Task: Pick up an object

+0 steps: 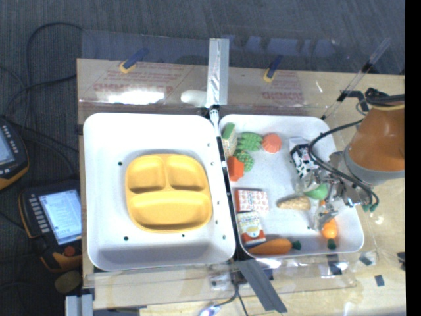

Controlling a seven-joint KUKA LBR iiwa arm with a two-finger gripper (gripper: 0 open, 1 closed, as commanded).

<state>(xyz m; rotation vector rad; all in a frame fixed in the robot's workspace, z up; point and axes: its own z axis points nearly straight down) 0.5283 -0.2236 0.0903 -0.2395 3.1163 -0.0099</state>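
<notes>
1. The left bin (99, 176) is holding a yellow divided tray (169, 191), which is lying flat near its middle.
2. The right bin (289, 125) is carrying a scatter of toy food and small packets.
3. Against the divider between the bins, a green bumpy toy vegetable (247, 141) is lying at the far end, with an orange-red piece (235, 168) just nearer than it.
4. A round orange-pink ball (272, 142) is sitting just right of the green vegetable.
5. A red-and-white packet (251, 200) is lying nearer than the orange-red piece, and a small printed pouch (250, 228) is touching its near edge.
6. A toy carrot (271, 246) is lying along the near wall of the right bin.
7. A black-and-white spotted object (301, 160) is resting right of the ball, and a pale tan piece (294, 203) is lying nearer than it.
8. The gripper (327, 203) is reaching low into the right bin's right side; how far it is parted cannot be told, and nothing is visibly clamped in it.
9. A small orange fruit (329, 229) is lying just nearer than the gripper, and the tan piece is sitting just left of it.
</notes>
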